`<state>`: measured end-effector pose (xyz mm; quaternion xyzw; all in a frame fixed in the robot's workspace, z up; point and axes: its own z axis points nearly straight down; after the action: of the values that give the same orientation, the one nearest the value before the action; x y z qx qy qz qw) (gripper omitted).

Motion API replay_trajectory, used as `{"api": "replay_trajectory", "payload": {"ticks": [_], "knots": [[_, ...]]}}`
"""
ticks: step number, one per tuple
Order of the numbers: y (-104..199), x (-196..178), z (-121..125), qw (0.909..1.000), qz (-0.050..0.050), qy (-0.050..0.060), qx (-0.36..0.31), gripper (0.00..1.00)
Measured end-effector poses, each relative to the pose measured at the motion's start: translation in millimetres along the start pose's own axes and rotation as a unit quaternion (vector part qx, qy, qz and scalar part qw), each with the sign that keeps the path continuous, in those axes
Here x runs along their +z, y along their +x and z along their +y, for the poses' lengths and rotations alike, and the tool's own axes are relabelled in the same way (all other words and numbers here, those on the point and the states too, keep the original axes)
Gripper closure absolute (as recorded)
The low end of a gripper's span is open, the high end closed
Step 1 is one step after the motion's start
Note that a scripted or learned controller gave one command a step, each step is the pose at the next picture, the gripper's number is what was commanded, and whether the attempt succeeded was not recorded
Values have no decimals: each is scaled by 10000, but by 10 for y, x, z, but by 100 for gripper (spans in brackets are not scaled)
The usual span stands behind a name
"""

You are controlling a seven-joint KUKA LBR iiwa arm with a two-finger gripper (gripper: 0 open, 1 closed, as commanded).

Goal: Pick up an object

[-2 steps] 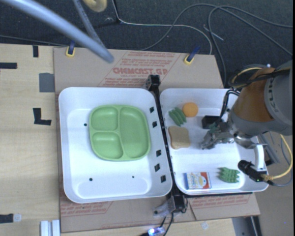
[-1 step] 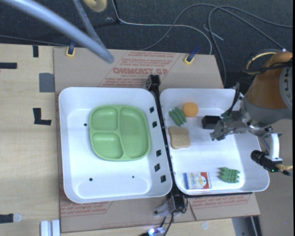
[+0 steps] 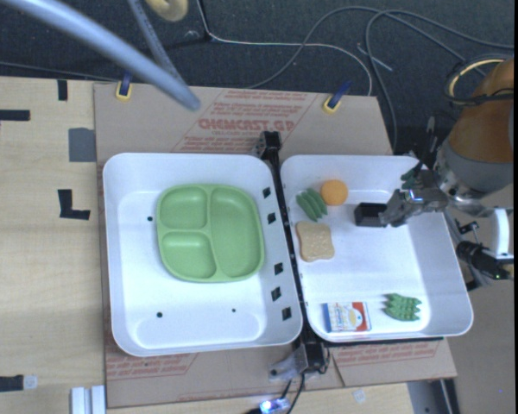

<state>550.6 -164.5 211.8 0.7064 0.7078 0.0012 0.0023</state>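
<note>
Two white bins [image 3: 121,231] lie before us, our pincer [image 3: 369,216] over the right one, grip state indiscernible.

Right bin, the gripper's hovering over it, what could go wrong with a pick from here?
The orange ball, green pod and toast lie bunched together left of the gripper, so closing on one may shove or catch a neighbour. The ball could also roll away from the fingers. The carton and the leafy green piece lie close to the right bin's near wall, which might block the fingers.
</note>
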Motion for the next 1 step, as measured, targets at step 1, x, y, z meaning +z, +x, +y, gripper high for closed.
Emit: {"api": "replay_trajectory", "payload": {"ticks": [1], "knots": [[-30,-627,-21,10000,-3,-4,3,100]]}}
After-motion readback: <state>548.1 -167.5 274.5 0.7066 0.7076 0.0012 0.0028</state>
